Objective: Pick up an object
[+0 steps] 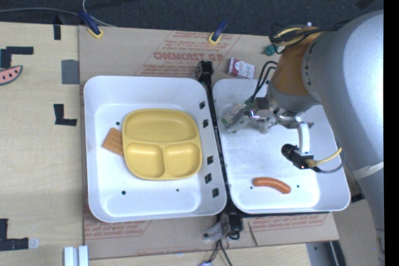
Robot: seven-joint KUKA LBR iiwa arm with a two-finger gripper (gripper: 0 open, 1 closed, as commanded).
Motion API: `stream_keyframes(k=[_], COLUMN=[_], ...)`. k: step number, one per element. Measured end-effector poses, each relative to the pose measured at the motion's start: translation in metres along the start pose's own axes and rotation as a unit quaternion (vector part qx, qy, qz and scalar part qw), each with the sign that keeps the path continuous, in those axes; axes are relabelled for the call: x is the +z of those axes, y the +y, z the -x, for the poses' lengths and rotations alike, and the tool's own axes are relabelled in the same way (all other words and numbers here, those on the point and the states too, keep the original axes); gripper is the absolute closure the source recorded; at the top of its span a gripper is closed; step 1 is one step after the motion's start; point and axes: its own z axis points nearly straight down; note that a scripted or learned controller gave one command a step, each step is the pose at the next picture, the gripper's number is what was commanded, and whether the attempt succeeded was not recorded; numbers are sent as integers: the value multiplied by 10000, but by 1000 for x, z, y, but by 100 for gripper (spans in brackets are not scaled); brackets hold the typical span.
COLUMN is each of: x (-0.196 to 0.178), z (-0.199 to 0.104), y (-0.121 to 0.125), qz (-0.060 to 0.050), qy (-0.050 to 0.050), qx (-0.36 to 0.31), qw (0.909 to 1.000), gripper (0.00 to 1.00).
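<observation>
1. My jaws [240, 119] sit low in the right bin [324, 196], near its far-left corner, just beside the divider between the two bins. Whether they are wide or narrow I cannot tell; a grey blur surrounds them.
2. An orange sausage-shaped object [271, 184] lies near the right bin's near edge, well apart from my jaws.
3. The left bin [103, 196] bears a yellow divided tray [163, 142], with a brown piece [113, 142] tucked at its left side.
4. Bare white floor lies between my jaws and the sausage-shaped object.
</observation>
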Motion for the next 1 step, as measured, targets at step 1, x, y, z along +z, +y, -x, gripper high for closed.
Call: stream_keyframes(k=[1], x=[-9], z=[0], y=[0], qz=[-8], qy=[-6], qx=[-3], qw=[10000], gripper=[100])
